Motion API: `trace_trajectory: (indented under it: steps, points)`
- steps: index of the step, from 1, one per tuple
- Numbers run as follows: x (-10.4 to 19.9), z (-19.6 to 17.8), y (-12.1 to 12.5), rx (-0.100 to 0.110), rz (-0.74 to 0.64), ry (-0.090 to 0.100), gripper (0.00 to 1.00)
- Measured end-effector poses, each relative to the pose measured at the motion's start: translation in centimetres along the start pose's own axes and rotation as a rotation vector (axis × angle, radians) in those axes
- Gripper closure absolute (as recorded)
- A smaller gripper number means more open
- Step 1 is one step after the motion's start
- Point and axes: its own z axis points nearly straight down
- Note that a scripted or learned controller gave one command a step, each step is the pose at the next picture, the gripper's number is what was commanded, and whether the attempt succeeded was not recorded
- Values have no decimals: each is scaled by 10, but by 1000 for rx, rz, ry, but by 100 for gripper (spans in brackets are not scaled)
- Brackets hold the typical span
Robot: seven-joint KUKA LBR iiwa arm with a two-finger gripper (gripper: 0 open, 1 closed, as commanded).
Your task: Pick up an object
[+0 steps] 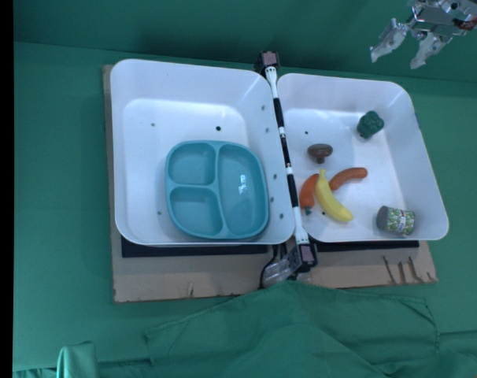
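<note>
The table [57, 172] is covered in green cloth, and a cardboard sheet [191, 286] is laid beneath two shallow white bins set side by side. The left bin [144, 85] is occupied by a teal divided plate [216, 189], placed toward its near edge, with bare floor left behind it. The right bin [415, 172] is seen to carry the small objects, well apart from one another except at the centre. A yellow banana [332, 199] is laid on the floor of the right bin, touching an orange carrot [308, 191] on its left and just beside a red sausage [348, 177] on its upper right. A brown mushroom-shaped piece [319, 152] is set behind them, a dark green broccoli-like piece [370, 124] near the far right corner, and a small can [395, 220] on its side near the front right corner. Open floor is left between the cluster and the right wall. The jaws [405, 47] are held spread and empty, high beyond the far right corner of the right bin, well apart from every object.
</note>
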Motion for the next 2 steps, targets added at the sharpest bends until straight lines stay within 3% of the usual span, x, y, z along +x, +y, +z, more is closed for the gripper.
trace_trajectory:
  steps: [1, 2]
  points:
    - [5, 164, 1, 2, -1, -1, 0]
    - [47, 177, -31, -14, -1, -6, 0]
